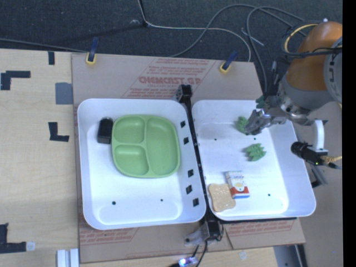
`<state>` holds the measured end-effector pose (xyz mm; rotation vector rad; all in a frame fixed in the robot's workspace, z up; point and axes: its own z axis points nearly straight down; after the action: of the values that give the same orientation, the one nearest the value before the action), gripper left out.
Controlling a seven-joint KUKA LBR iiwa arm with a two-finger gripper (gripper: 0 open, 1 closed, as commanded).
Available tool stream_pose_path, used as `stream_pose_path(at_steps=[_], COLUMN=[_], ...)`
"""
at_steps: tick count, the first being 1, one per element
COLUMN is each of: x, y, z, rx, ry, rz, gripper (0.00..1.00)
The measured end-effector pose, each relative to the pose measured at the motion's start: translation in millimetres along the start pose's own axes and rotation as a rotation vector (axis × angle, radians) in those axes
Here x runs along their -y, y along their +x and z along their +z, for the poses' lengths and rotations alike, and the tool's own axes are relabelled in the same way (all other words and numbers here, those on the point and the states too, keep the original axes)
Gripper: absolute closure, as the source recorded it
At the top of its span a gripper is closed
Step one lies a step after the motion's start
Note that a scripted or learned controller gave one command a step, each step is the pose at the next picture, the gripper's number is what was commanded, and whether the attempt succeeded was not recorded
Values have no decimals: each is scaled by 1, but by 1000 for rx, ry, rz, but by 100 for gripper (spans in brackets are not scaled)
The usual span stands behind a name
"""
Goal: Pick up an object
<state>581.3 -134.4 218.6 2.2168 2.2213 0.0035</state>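
My jaws (253,124) are down in the right bin (278,202), near its far edge, right beside a green leafy piece (241,123). I cannot tell if they are apart or together. Another green piece (255,152) lies a bit nearer the front.

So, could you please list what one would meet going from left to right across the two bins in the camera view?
Black block → green divided plate → slice of toast → small red-and-white carton → green leafy piece in the right bin → gripper → grey arm with its orange band.
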Motion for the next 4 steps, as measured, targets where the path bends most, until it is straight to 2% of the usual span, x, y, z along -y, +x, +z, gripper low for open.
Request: stream_pose_path(at_steps=[1, 2, 4], x=[4, 11, 7], y=[-6, 48, 156], z=[-60, -60, -50], rx=[1, -2, -2], ry=[-2, 4, 6], rz=[2, -4, -5], gripper=[100, 100, 100])
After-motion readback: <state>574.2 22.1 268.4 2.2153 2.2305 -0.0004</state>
